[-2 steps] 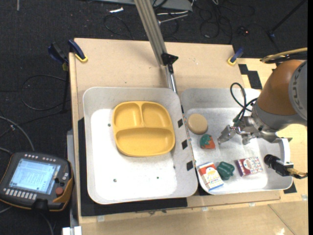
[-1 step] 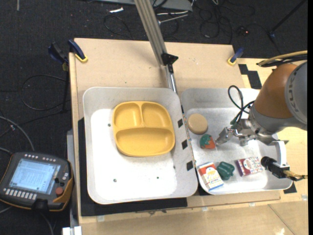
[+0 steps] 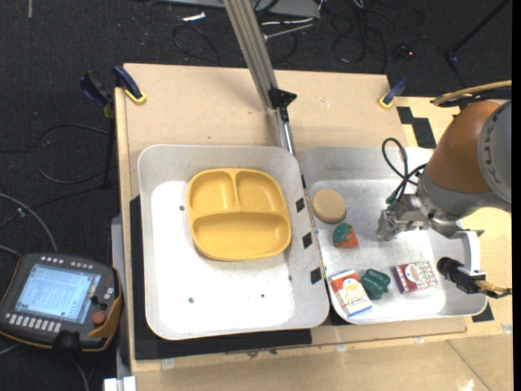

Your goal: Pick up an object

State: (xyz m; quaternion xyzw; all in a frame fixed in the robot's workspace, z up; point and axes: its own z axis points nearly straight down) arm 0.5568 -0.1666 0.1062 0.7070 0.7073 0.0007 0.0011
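The claw [image 3: 392, 221] hung low over the right bin [image 3: 366, 169], its fingers too small and blurred to tell whether they stood open or closed, and nothing showed between them. Every candidate lay loose in that bin: a disc [image 3: 329, 204] and a strawberry [image 3: 346, 235] to the claw's left, a green piece [image 3: 375, 282], a carton [image 3: 352, 292] and a red box [image 3: 415, 277] nearer the bin's front edge. By my reading the pick was not yet done, with grasp and lift both left.
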